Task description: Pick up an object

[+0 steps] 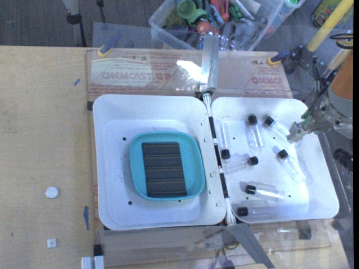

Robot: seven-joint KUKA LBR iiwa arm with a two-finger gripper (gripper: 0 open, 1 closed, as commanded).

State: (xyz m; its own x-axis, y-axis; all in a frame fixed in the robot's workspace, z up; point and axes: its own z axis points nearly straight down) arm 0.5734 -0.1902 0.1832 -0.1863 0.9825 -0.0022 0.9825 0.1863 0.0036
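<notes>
pincer at the right bin's far edge, vials scattered beside it

we see the arm [341, 102] reaching in from the right, with its pincer [295, 133] low over the right bin [320, 198], near that bin's right-hand wall. the tip is small and pale against the white plastic, so we cannot tell how far apart it stands or whether anything sits in it.

the task's things are clear vials with black caps, all lying in the same bin as the pincer. closest is a vial [276, 127] just to the pincer's left and a little farther back, its cap pointing away from the tip. another vial [290, 164] lies just in front of the pincer, toward the near edge. farther left of the pincer we find a vial [255, 132], then one [224, 142] beside the divider between the bins, and one [242, 162] lying crosswise. well in front and to the left rest two more, a vial [263, 191] and a vial [255, 210] by the near wall.

well to the pincer's left, the left bin [112, 116] carries a teal tray [137, 150] with a dark ribbed insert [164, 170]. behind both bins, beyond the bench, stands a clear tub of coloured toys [224, 10].
</notes>
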